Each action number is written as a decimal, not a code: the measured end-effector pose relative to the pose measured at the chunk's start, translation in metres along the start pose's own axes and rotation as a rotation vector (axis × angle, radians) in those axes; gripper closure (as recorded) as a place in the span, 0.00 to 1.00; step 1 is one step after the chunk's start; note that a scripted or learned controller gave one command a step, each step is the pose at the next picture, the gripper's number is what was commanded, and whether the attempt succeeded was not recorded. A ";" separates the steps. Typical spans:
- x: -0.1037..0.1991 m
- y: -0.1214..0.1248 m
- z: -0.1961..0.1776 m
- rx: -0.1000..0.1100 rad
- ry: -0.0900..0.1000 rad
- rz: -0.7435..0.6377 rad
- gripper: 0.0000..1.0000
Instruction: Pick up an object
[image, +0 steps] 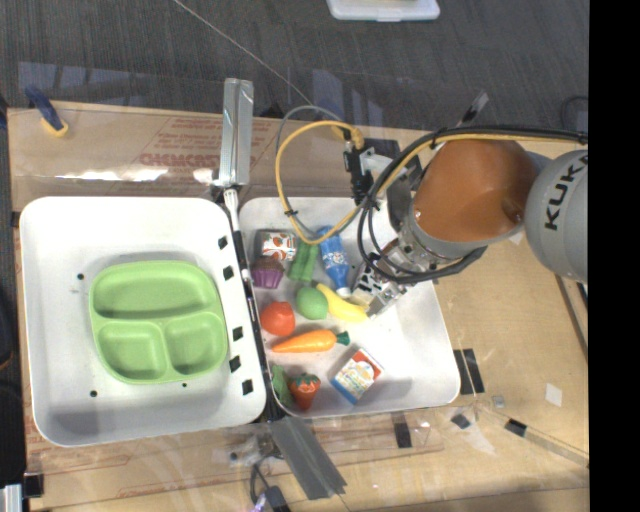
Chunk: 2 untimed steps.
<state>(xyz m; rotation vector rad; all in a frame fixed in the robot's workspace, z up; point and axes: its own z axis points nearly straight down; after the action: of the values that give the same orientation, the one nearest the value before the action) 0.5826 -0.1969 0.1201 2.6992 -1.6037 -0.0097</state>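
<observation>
At the near edge of the right bin (432, 385) lie a strawberry (304, 388) and a small carton (356, 375), with a carrot (304, 342) and tomato (278, 318) just behind. Farther back, the gripper (381, 291) hangs low, touching or just above a banana (343, 305) beside a green fruit (311, 301). Whether it is open or closed cannot be told. Nothing looks lifted yet, so the pick seems still ahead. The left bin (50, 300) holds a green tray (157, 320).

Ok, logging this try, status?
Gripper low in right bin, beside banana. Nothing seen held. Carrot, tomato crowd close.
</observation>
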 end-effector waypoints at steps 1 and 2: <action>-0.002 -0.002 -0.001 0.002 0.000 -0.004 0.00; -0.014 -0.007 0.016 0.005 0.020 -0.162 0.00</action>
<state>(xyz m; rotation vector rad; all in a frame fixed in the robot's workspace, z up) 0.5818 -0.1808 0.1046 2.8152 -1.3772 0.0208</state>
